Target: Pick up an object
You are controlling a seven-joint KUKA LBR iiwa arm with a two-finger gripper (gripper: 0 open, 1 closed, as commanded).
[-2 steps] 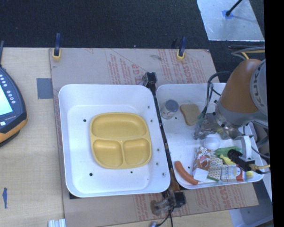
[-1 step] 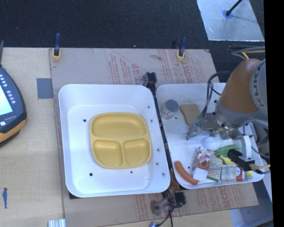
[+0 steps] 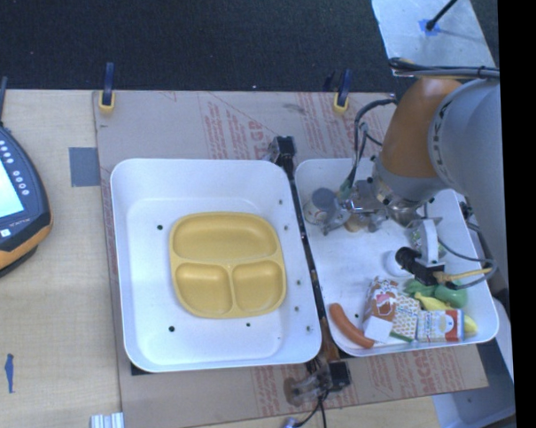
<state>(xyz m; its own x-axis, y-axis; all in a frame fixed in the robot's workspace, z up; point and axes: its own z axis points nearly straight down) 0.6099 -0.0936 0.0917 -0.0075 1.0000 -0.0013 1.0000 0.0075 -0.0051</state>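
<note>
Toys crowd the near end of the right bin (image 3: 337,175): a sausage (image 3: 350,326), a carton (image 3: 389,308) and green pieces (image 3: 438,292). Farther along that bin, the gripper (image 3: 361,205) hangs low over bare floor by its far wall, nothing visibly held; its grasp cannot be told. This looks like the approach step, and the next move calls for travelling toward the toys.
</note>
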